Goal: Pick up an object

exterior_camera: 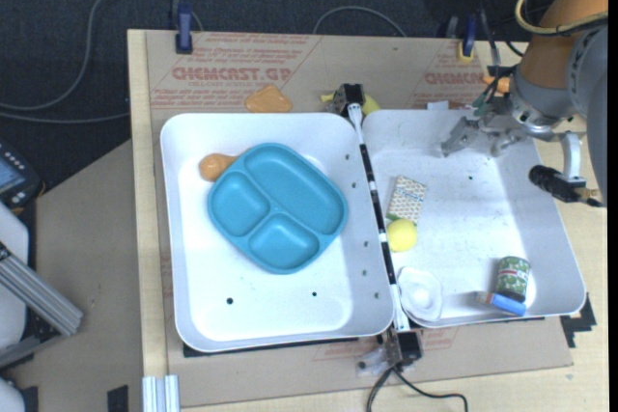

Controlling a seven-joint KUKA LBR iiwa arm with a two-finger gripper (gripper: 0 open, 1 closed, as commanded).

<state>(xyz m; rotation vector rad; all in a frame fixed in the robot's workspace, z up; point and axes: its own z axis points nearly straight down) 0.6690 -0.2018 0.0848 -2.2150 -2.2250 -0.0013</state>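
My gripper (474,144) hangs over the far part of the right bin (541,227), its two fingers spread apart with nothing between them. Below it and to the left lie a patterned packet (407,198) and a yellow ball (402,234), both near the bin's left wall. A white cup (421,292) rests in the near left corner. A green can (514,277) and a small blue piece (506,303) sit in the near right corner. None of these touches the gripper.
The left bin (193,285) holds a blue divided plate (278,206) and an orange object (214,166) beside it. Another orange piece (267,98) lies on the bench behind that bin. A black part (565,184) juts over the right bin's right rim.
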